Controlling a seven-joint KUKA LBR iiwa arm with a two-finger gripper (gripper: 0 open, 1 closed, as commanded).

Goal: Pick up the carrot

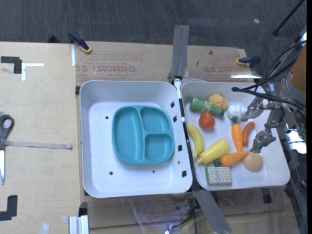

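An orange carrot (236,136) lies lengthwise in the right bin (278,177). A second orange carrot-like piece (234,158) lies slantwise just below it. My gripper (256,126) hangs over the right side of this bin, just right of the upright carrot. It is open, with one finger (250,111) near a white toy and the other (262,141) above a beige ball. A reddish-orange sausage-shaped toy (248,130) lies under the gap between the fingers. Nothing is held.
The right bin also holds a banana (196,139), a yellow squash (213,151), a red tomato (206,120), corn (218,101), a green vegetable (204,105), a white toy (236,111), a beige ball (253,162) and a speckled box (219,175). A teal divided plate (144,134) sits in the left bin (92,145).
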